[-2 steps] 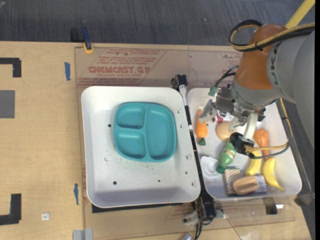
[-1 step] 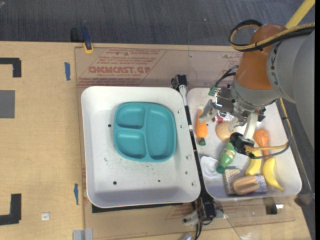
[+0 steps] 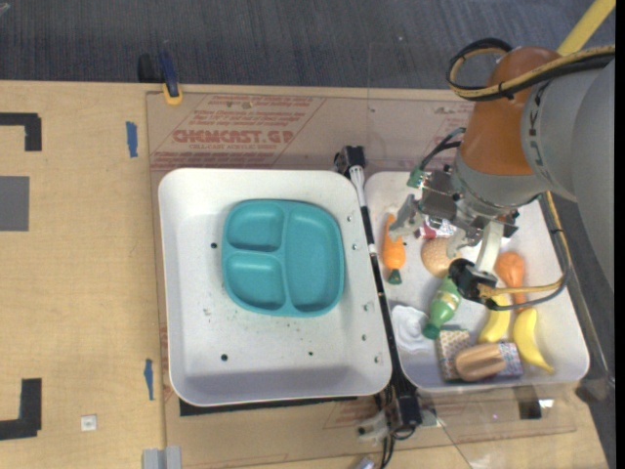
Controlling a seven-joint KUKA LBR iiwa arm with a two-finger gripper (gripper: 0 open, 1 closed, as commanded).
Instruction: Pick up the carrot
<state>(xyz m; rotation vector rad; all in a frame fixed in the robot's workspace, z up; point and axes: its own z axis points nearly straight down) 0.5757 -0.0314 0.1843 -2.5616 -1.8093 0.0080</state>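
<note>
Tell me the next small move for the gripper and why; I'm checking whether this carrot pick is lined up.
Probably a short shift toward the left wall of the right bin, then down. The carrot lies against that wall, orange with a green tip, and nothing is on top of it. The gripper hangs just to its right and looks to hold nothing, so it likely needs centring over the carrot first.

My pincer (image 3: 444, 225) hangs over the right bin (image 3: 576, 355), and that bin is crowded. The carrot (image 3: 393, 251) lies by the left wall with open white floor above it and a little beside it. Toward the near end the green bottle (image 3: 444, 304), bananas (image 3: 516, 332) and hot dog (image 3: 480, 362) sit packed together. The left bin (image 3: 186, 291) is open floor all around the teal plate (image 3: 284, 257).
</note>
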